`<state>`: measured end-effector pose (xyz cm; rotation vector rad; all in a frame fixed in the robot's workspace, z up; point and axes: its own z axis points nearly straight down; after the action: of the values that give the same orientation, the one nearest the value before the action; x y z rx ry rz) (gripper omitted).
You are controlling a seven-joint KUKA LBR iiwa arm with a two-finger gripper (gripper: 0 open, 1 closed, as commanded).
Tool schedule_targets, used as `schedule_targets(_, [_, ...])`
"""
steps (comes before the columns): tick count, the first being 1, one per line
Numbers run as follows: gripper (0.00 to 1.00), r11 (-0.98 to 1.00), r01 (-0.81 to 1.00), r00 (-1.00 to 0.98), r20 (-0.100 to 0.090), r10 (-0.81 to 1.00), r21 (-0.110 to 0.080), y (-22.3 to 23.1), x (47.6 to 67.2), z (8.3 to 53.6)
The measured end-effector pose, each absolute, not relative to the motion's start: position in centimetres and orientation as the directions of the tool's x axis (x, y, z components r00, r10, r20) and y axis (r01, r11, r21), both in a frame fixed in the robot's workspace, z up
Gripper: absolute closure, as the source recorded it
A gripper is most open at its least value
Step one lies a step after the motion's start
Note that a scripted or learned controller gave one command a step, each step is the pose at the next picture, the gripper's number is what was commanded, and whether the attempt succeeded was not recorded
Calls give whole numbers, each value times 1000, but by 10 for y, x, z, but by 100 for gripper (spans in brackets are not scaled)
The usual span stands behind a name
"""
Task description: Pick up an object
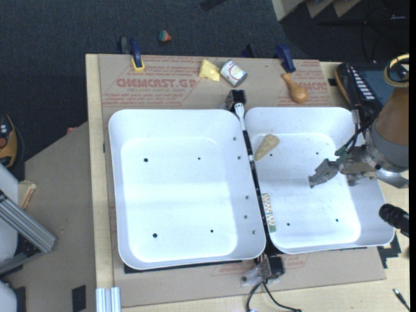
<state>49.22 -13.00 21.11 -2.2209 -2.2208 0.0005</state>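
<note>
A tan, wedge-shaped object (265, 145) lies in the right bin (305, 236), near its upper left corner and close to the divider between the bins. My gripper (323, 173) reaches in from the right and hangs over the middle of the right bin. It sits right of and a little below the tan object, well apart from it. I see nothing held in the gripper. A small patterned strip (269, 214) lies at the right bin's left edge, lower down.
The left bin (130, 239) stands beside the right one. On the board behind the bins lie a yellow piece (209, 71), a small white can (233, 73) and a wooden piece (296, 90). Blue clamps (136, 53) (284, 58) grip the back edge.
</note>
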Motion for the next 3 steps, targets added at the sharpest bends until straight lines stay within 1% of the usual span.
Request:
schedule_targets(1, [100,0,1000,0,-1,1000,3,-130,493,222])
schedule_targets(2, [100,6,1000,-6,-3,1000,23,-81,513,478])
schedule_targets(3, [100,5,1000,-5,3,1000,-17,-27,476,331])
